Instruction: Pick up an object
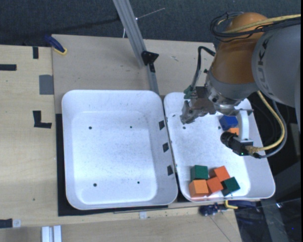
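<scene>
The candidate objects are lying in the right bin [257, 183]. A cluster of blocks is sitting at that bin's near end: a dark green block [199, 172] at the cluster's left, an orange block [198, 187] just in front of it and touching it, a second orange block [221, 174] to the right of the green one, a third orange block [214, 185] wedged between them, and another dark green block [231, 185] at the cluster's right edge. Further up the right bin, a blue block [228, 121] is lying partly hidden under the arm's wrist, with a small orange piece [234, 131] just below it; what that piece is cannot be determined.

The gripper [188, 116] is hovering over the far left part of the right bin, well apart from the near-end cluster and just left of the blue block. Its fingers are pointing down toward the bin floor; how far open they are cannot be determined, and nothing is visibly sitting between them.

The grey arm [280, 59] with its orange band [237, 59] is reaching in over the right bin's far right corner. The left bin [70, 150] is standing against the right bin's left wall. A metal pole [134, 26] is rising beyond the far edge where both bins are meeting
</scene>
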`<state>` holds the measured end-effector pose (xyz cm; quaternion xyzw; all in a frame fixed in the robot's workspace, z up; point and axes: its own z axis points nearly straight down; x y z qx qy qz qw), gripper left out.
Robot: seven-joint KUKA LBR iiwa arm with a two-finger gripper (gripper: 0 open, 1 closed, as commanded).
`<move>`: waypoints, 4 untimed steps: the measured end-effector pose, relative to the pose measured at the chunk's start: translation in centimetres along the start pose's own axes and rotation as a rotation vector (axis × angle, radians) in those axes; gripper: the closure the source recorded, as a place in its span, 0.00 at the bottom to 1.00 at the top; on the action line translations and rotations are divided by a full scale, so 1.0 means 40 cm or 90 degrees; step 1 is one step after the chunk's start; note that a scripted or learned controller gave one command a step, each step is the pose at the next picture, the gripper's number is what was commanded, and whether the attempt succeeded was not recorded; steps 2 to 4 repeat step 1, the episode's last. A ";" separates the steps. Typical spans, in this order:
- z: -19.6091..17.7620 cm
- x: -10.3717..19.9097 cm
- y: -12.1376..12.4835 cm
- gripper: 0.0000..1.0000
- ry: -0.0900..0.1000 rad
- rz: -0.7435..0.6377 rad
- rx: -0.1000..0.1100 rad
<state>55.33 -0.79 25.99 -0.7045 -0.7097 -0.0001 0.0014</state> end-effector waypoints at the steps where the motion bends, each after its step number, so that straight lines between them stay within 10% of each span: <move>1: 0.039 0.139 0.019 1.00 -0.001 0.000 0.001; 4: 0.039 0.139 0.019 1.00 -0.001 0.000 0.001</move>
